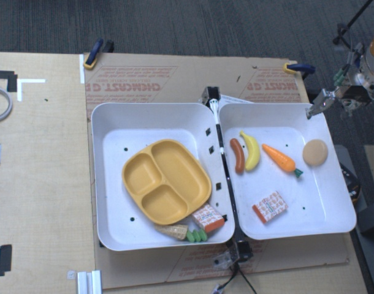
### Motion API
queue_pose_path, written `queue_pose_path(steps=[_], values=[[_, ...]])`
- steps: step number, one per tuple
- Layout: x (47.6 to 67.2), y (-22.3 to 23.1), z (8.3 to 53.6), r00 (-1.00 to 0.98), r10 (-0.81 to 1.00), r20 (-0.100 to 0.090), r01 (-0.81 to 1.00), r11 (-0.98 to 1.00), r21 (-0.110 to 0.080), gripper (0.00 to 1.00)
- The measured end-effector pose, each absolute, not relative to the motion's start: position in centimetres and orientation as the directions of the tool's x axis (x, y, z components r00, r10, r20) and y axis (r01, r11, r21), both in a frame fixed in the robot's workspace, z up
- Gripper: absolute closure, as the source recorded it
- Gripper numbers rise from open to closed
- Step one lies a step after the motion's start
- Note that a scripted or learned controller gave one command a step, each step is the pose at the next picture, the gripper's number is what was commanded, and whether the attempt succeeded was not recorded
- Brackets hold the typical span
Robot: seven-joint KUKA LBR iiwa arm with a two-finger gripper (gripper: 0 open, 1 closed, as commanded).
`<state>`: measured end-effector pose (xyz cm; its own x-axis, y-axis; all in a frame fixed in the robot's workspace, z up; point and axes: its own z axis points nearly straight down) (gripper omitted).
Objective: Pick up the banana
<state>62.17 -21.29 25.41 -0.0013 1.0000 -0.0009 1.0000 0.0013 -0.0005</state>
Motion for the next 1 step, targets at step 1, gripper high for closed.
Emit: queue_pose_path(steps=[1], values=[[65.91,-13.00,26.89,-0.092,0.996,-0.002,0.996,0.092,0.001,0.00]])
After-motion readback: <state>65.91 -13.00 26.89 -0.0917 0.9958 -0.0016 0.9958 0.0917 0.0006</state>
